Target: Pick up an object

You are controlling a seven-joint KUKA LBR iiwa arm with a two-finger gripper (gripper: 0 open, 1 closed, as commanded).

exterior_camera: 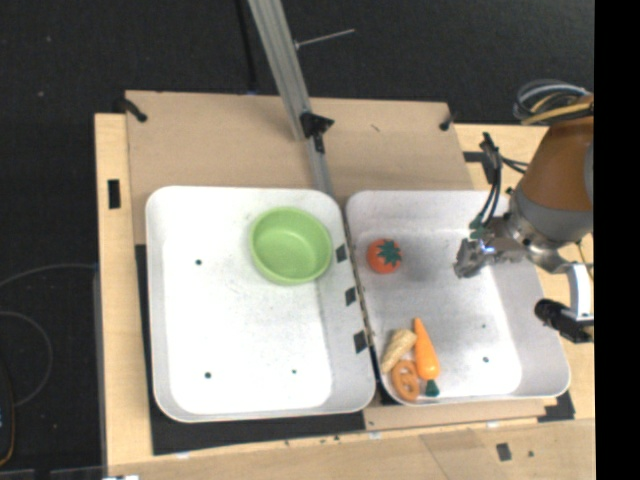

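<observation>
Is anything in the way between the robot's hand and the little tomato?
Nothing visible. The end effector hangs over the right bin, and the tomato sits to its left with bare white floor between them. The carrot lies nearer the front.

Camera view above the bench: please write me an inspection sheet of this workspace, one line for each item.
Surface: tan bench board bearing a left white bin and a right white bin, side by side.
Job's things: green round plastic bowl in the left bin; red toy tomato, orange toy carrot and pale toy piece in the right bin.
Clutter: nothing seen.
Grippers: gripper over the right bin, right of the tomato, apart from it; finger state unclear.
Cables: dark cables along the wrist.
Surroundings: grey metal pole, dark floor.
</observation>
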